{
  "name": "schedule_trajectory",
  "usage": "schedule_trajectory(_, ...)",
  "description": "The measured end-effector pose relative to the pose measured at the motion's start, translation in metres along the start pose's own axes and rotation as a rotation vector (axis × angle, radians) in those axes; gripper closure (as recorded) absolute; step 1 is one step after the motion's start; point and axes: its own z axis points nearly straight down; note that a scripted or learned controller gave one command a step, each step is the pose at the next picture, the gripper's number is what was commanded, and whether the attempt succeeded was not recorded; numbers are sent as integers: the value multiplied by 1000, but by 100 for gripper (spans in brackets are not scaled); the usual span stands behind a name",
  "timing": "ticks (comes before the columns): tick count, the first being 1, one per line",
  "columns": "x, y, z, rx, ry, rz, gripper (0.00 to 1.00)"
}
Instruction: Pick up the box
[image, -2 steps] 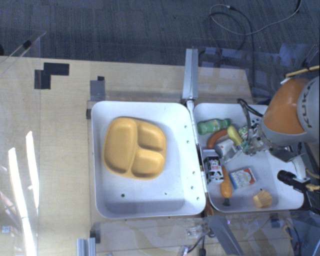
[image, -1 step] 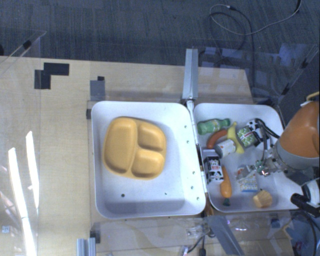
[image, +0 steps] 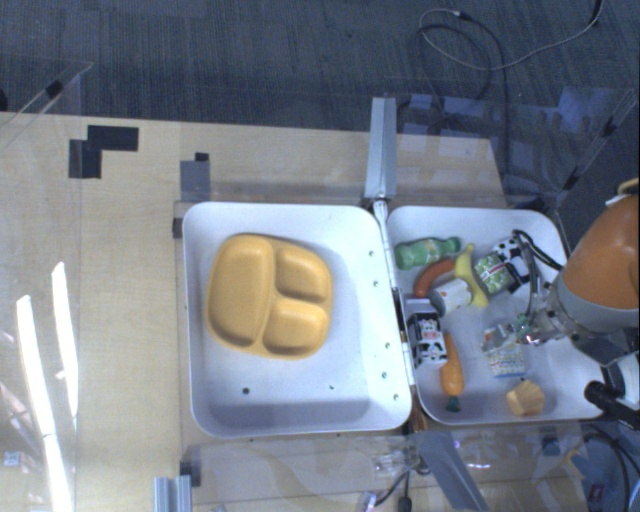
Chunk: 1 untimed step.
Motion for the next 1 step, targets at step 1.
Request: schedule_trajectory(1, 14, 38, -117, 9, 2, 108, 100)
